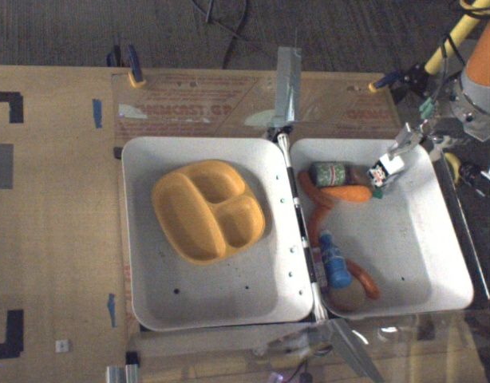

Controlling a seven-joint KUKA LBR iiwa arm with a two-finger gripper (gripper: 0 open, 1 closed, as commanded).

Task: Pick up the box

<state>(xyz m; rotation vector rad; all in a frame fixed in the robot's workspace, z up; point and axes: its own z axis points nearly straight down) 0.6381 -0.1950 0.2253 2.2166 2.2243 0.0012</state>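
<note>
The box [380, 174] is small and white with red, black and green print. It is at the back of the right bin [420, 246], just past the right end of a carrot [346, 193]. My gripper [389, 163] reaches in slantwise from the upper right. Its fingers [405, 144] close on the top of the box, which is tilted in line with them. I cannot tell whether the box still touches the bin floor.
A green-labelled can [330, 173], reddish sausages [308, 191], a blue bottle [334, 260] and a brown round thing [347, 296] lie along the right bin's left side. A yellow divided plate [208, 210] sits in the left bin [149, 278].
</note>
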